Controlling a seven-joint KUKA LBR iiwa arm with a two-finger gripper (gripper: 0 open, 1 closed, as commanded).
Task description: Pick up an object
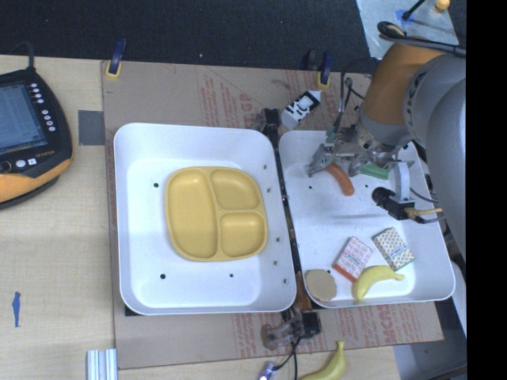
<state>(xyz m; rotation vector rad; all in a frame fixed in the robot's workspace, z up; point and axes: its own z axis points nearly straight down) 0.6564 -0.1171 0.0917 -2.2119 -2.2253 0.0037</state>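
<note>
My fingers (339, 163) sit low in the right bin (317, 236), at its far end, directly over the sausage (343, 180). The sausage lies flat on the bin floor, slanting from the fingers toward the bin's middle. Whether it is pinched I cannot tell; the fingertips look spread to either side of its upper end.

Risk 1: the grip lands near one end of the sausage, not its middle. On lifting, the long free end may swing down and slide out.

Risk 2: the sausage is round and smooth. A closing force off its axis may roll it sideways out of the gap.

Risk 3: the bin wall is close behind the fingers, limiting correction room.

The cracker box (353, 257), patterned box (394, 248), banana (375, 279) and cookie (321, 285) lie at the near end, well apart.
</note>
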